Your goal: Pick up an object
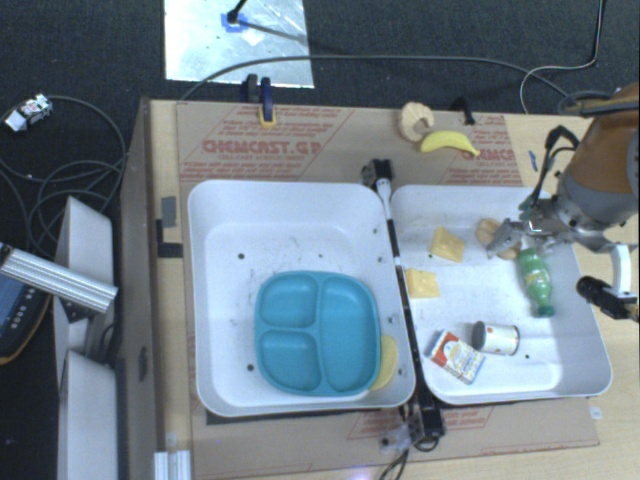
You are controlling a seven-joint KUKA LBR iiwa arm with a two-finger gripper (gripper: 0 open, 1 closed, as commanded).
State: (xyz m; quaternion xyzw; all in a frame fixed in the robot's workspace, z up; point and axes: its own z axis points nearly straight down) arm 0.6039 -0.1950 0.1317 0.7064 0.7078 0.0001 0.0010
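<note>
The left bin (215, 228) holds a blue tray (318, 332). The right bin (585, 358) holds a green bottle (535, 278), two cheese wedges (447, 245), a small can (496, 337) and a red carton (457, 356). The arm (603, 173) enters at 3 o'clock. The gripper (515, 233) hovers at the bottle's 11 o'clock, just beside its cap; its grip cannot be told.

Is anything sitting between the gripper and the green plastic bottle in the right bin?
Nothing visible does. The gripper hangs right above the top end of the green plastic bottle, which lies on the floor of the right white bin. A tan lump lies just left of the gripper, off that line.
</note>
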